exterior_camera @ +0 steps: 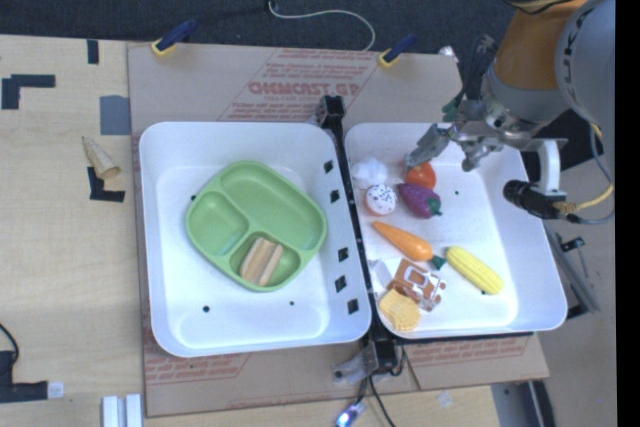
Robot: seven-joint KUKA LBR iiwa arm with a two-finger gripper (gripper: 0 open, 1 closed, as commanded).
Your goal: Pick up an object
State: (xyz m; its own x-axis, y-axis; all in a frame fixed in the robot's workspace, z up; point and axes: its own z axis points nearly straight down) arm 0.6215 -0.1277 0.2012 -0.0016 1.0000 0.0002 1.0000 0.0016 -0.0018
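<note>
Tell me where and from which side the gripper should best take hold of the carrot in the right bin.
Probably grip the carrot at its thicker middle, coming from straight above, fingers closing across its width. It lies flat and slanted, tapering toward one end, with bare floor beside it.

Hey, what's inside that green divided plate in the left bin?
One compartment of the green plate holds a tan, bread-like piece. The other compartments show bare green. Whatever lies beneath that piece is covered.

Colours, both bins

Bins [170, 215] white. Left: light green divided plate [225, 205] with a tan block [262, 260]. Right: red-orange tomato [421, 175], purple eggplant [420, 201], orange carrot [402, 239], yellow corn [473, 269], white ball [380, 199] with dark speckles, tan-and-white waffle piece [418, 284], yellow cracker [400, 314]. Arm [585, 25] grey, orange band.
</note>
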